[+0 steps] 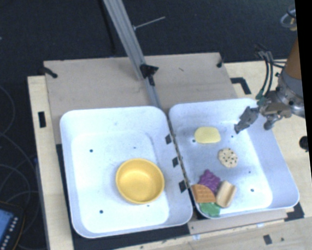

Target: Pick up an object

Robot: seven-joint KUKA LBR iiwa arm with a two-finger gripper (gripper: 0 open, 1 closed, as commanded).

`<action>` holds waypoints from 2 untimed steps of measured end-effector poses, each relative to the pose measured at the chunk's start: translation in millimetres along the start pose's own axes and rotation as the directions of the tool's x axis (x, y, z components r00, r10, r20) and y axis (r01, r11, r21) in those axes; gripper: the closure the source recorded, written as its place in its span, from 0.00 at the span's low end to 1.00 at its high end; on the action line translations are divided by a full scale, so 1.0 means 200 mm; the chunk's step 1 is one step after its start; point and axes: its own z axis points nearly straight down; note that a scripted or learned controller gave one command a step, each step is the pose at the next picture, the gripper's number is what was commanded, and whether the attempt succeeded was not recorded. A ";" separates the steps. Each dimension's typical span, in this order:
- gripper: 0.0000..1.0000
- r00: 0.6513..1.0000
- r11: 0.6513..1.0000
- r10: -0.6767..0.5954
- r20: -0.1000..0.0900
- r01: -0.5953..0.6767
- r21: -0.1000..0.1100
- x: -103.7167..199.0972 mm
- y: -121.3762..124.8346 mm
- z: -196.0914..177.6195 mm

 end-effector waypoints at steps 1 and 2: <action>0.00 1.000 1.000 0.000 -0.001 0.000 0.000 0.00 0.00 0.00; 0.00 1.000 1.000 0.005 0.001 -0.005 0.007 -0.01 0.00 0.32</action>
